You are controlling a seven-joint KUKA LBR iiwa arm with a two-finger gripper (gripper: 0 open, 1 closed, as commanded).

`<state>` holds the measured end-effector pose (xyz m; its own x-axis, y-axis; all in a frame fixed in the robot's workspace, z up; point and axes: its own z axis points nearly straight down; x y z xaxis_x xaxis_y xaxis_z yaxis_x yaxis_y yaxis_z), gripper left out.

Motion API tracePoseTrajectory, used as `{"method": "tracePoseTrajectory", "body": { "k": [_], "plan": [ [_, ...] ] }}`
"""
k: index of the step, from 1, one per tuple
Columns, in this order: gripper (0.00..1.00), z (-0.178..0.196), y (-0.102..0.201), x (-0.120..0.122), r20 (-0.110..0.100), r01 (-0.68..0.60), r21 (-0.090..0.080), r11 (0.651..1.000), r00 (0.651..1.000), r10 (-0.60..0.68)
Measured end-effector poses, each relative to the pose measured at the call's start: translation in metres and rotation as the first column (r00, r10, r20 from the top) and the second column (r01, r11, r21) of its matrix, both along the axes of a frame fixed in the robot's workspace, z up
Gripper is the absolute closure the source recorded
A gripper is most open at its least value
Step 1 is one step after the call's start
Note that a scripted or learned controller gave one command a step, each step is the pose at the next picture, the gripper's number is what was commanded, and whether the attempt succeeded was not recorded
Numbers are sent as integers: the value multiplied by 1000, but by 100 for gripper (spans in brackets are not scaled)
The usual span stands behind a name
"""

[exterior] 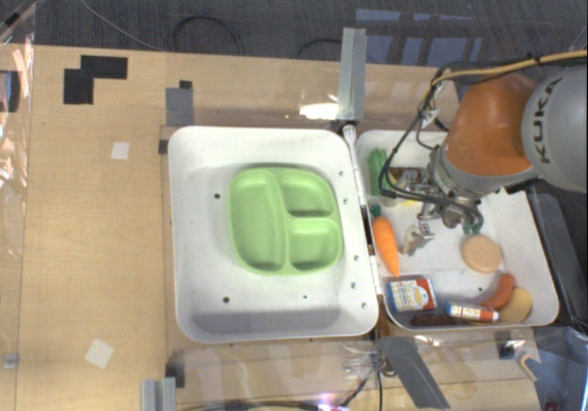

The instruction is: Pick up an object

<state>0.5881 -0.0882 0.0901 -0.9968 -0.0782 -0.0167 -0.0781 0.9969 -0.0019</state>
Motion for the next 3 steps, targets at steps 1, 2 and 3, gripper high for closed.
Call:
{"method": "tracePoseTrajectory", "body": {
  "k": [1, 2, 3],
  "plan": [
    [100, 15, 1, 5, 17, -6, -1, 1000, 1000, 6],
    [100, 156, -4, 70, 5, -84, -3, 996, 996, 84],
    [100, 192, -80, 52, -5, -280, -6, 960, 960, 280]
  ]
}}
